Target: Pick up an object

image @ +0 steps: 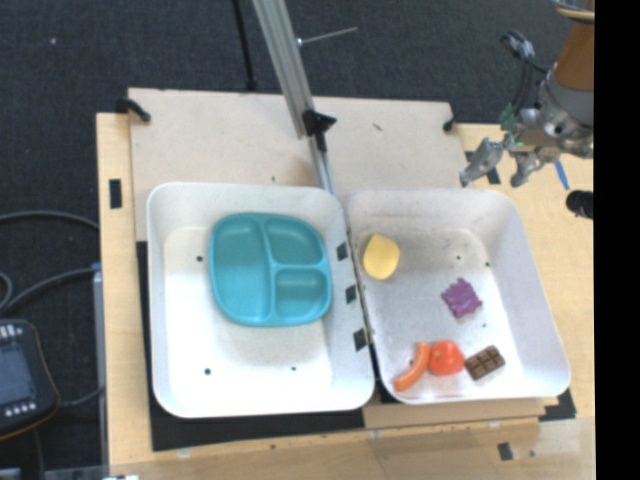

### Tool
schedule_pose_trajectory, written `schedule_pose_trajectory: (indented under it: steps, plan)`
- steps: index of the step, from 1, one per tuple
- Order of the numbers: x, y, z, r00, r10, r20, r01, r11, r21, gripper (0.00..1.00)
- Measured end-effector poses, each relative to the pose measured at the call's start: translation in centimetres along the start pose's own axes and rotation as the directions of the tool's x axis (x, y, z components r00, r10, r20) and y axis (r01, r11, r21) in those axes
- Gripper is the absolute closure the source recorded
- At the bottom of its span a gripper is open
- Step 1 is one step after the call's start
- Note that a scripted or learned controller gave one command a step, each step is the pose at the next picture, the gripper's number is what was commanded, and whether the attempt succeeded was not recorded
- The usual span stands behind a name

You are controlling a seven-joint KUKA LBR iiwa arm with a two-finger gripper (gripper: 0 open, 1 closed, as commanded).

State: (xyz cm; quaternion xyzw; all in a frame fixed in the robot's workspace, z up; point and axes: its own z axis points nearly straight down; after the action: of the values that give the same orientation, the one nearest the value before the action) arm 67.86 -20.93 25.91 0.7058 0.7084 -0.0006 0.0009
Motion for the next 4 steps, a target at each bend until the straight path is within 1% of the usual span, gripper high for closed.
schedule_pose_trajectory:
  steps: [1,2,3,4]
  plan:
    - [0.0,0.0,0.0,1.000,-0.002,0.001,0.002,1.000,0.001,0.00]
    - [0.7,-0.2,4.6,1.000,-0.001,-0.001,0.001,1.000,0.003,0.00]
    - [0.8,-0.1,10.9,1.000,-0.005,-0.001,0.005,1.000,0.005,0.00]
    - [0.8,-0.2,16.1,1.000,-0.007,0.000,0.007,1.000,0.004,0.00]
